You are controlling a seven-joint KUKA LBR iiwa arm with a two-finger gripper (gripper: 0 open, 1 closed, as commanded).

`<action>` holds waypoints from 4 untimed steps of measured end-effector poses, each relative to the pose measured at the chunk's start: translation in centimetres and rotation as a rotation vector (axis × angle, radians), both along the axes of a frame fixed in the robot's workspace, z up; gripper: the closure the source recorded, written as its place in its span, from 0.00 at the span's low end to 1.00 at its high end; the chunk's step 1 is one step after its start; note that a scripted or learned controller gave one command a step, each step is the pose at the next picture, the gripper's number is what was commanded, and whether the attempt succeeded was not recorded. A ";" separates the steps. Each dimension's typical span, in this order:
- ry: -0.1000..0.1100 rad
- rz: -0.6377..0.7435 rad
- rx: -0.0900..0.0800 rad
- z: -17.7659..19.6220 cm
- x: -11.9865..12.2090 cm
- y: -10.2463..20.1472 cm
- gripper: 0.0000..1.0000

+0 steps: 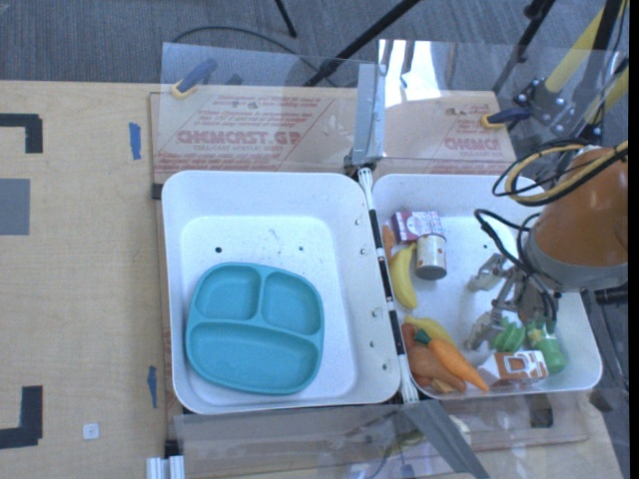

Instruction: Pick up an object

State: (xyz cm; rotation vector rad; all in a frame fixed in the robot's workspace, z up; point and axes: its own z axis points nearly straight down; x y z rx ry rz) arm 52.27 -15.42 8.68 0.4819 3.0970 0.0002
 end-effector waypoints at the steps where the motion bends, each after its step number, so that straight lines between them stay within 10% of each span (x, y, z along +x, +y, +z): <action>1: -0.001 -0.034 0.000 -0.1 2.0 -3.5 0.00; 2: 0.000 -0.104 0.000 2.2 0.5 -6.8 0.00; 3: -0.001 -0.132 0.001 -0.1 5.1 -6.8 0.00; 4: 0.004 -0.074 0.001 -0.1 0.4 -6.9 0.00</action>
